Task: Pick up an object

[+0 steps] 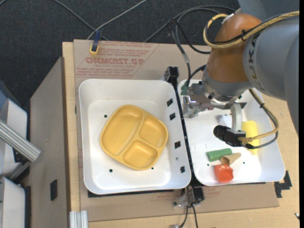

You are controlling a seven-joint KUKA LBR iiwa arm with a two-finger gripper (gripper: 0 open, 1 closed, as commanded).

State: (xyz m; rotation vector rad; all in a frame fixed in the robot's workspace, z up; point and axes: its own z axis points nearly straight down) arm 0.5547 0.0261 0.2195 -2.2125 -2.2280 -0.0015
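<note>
While the grey arm [266,46] looms upper right, the left bin [90,127] holds a yellow plate [134,137]. Over the right bin [259,167], upper left, hangs the gripper [194,103], grip impossible to tell. Lower right lie a yellow piece [250,129], a green piece [218,153] and a red piece [224,173], untouched.

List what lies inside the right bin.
A green block, a red piece, a tan piece and a yellow block. The arm covers the bin's far part.
</note>
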